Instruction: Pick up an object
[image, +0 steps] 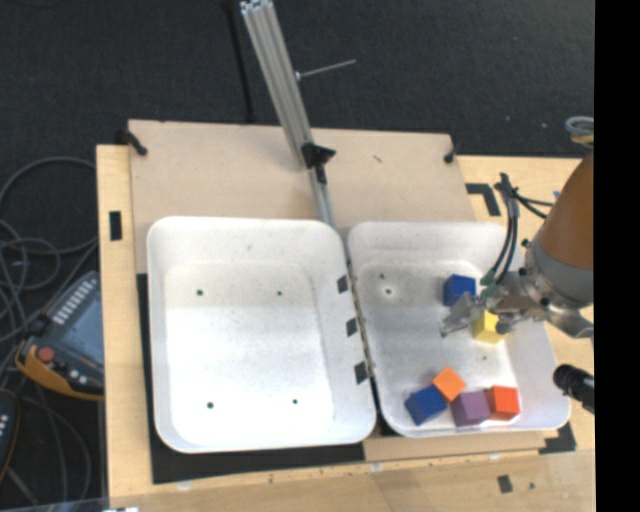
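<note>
In the right bin, claw low beside yellow block and blue block; grip state impossible to tell.

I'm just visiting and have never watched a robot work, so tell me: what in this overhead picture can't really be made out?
- Gripper: the wrist above it hides its fingers, so open or shut is unclear.
- Yellow block: partly covered by the gripper; whether it is touched or held is unclear.
- Arm: cut off by the camera view's right edge.
- Purple block: pressed among neighbours, its full shape is hidden.
</note>
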